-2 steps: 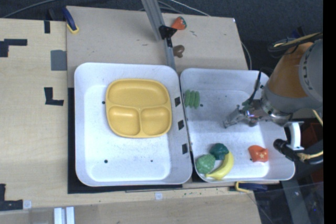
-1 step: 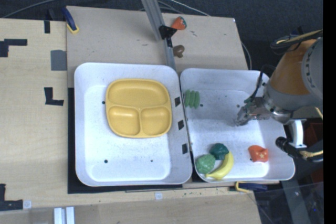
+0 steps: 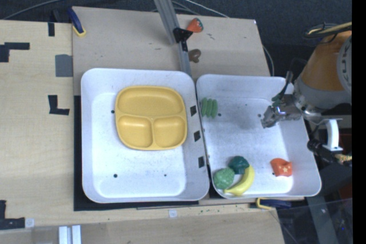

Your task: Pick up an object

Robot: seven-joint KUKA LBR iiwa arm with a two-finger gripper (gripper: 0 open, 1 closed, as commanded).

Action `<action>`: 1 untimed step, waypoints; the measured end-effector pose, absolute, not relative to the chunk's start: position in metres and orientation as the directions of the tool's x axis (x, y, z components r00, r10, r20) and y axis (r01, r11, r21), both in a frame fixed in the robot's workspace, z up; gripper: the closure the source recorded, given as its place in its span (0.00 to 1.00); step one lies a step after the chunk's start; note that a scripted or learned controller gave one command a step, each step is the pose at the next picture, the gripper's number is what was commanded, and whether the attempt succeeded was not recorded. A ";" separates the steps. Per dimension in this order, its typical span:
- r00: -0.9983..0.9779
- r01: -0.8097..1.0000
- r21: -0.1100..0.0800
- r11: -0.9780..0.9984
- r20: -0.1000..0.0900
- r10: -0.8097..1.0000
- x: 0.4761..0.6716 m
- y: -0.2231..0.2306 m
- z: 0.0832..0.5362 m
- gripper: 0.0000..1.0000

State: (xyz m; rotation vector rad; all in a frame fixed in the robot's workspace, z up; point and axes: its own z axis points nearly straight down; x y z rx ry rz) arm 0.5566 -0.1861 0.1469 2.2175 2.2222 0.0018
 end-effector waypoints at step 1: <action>-0.003 1.000 0.005 0.003 -0.002 1.000 0.561 -0.182 0.209 1.00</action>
